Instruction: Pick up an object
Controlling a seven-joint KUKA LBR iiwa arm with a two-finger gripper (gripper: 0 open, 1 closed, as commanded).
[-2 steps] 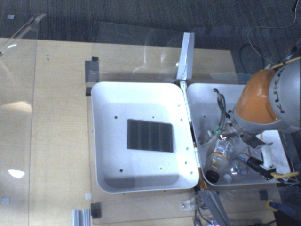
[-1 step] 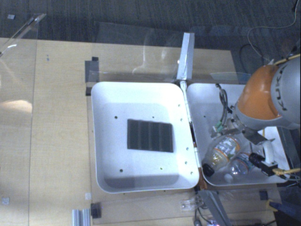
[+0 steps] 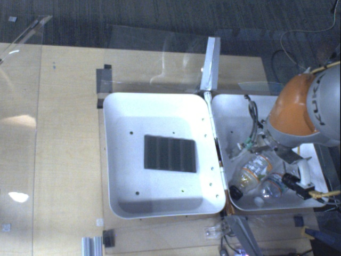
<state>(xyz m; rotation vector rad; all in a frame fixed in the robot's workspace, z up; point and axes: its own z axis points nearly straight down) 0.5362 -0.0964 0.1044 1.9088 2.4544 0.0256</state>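
Observation:
In the right bin point(image 3: 229, 116) my gripper point(image 3: 256, 148) hangs low beneath the orange-banded wrist point(image 3: 290, 111), over a heap of clear items. Just below it lies a clear plastic bottle point(image 3: 250, 173) with amber contents. A second clear, bluish piece point(image 3: 269, 189) rests nearer the bin's front edge. A small green-tinted thing point(image 3: 245, 143) sits right beside the gripper on its left. Whether anything sits in the gripper is hidden by the wrist and the clutter.
The left bin point(image 3: 117, 143) holds a dark ribbed rectangular pad point(image 3: 170, 154) at its middle. A small black thing point(image 3: 236, 193) lies in the right bin's front left corner. A metal divider post point(image 3: 210, 63) rises between the bins at the back.

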